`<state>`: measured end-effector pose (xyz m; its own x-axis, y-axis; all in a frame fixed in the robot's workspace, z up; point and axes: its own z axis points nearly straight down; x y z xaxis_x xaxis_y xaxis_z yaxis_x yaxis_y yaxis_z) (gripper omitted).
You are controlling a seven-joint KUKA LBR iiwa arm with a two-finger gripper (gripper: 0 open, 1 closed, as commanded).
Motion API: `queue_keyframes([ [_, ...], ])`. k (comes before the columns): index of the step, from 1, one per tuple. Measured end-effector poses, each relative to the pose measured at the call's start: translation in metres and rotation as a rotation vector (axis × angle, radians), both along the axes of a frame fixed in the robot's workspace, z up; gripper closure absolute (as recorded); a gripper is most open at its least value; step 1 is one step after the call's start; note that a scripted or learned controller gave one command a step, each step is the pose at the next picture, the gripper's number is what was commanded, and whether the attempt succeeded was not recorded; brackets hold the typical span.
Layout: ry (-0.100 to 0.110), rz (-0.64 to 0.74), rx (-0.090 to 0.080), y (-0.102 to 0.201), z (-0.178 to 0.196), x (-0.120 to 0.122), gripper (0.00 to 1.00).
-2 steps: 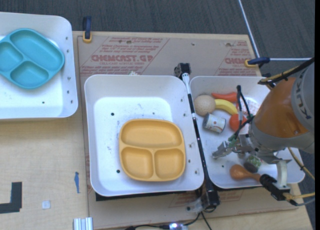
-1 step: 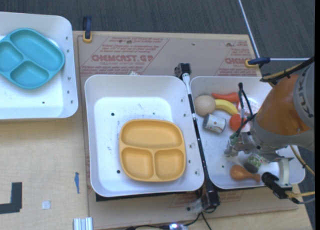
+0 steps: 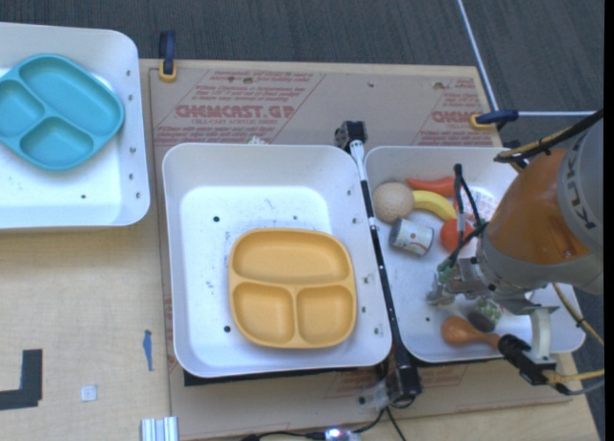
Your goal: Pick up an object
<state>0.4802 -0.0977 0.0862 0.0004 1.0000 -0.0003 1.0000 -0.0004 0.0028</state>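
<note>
**Arm low over the right bin**

From the overhead camera, you see two white bins side by side at centre frame. The left bin (image 3: 192, 238) holds a yellow divided plate (image 3: 292, 287). In the right bin (image 3: 413, 324), a beige ball (image 3: 391, 201), a banana (image 3: 432, 204), a grey cup (image 3: 413, 236) and an orange pear-shaped object (image 3: 464, 332) lie near the gripper (image 3: 455, 281) at lower right. You cannot tell its grip state. A blue divided plate (image 3: 58, 110) sits upper left.
</note>
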Motion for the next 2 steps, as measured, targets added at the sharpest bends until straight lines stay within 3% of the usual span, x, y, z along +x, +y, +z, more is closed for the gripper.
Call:
queue_keyframes([
  [1,-0.001,0.000,-0.001,0.000,0.000,0.000,0.00],
  [2,-0.005,0.000,-0.001,0.000,0.010,0.002,1.00],
])
